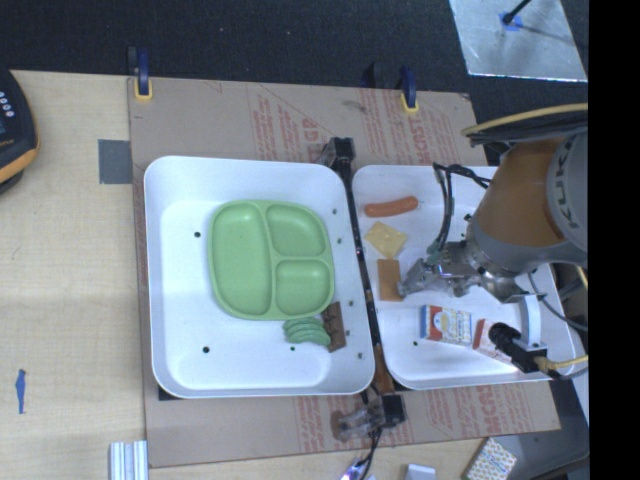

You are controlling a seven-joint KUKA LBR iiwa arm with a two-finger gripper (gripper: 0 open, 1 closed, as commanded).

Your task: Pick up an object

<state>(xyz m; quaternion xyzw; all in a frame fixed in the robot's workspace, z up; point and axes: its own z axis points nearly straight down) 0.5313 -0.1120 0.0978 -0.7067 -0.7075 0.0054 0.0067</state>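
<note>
My gripper (412, 283) reaches in from the right and hangs low over the right bin (400, 368), just right of a brown block (387, 276). A yellow cheese wedge (385, 239) lies above the block. A red sausage (391, 206) rests near the bin's far edge. A white carton with a red and blue label (455, 326) lies below the wrist. The grey arm with its orange band (520, 203) covers the bin's right side.
The left bin (170, 268) holds a green divided plate (271, 258), a green ridged piece (305, 331) and a small brown piece (335, 326). Clamps sit between the bins at top and bottom. Cables run along the arm.
</note>
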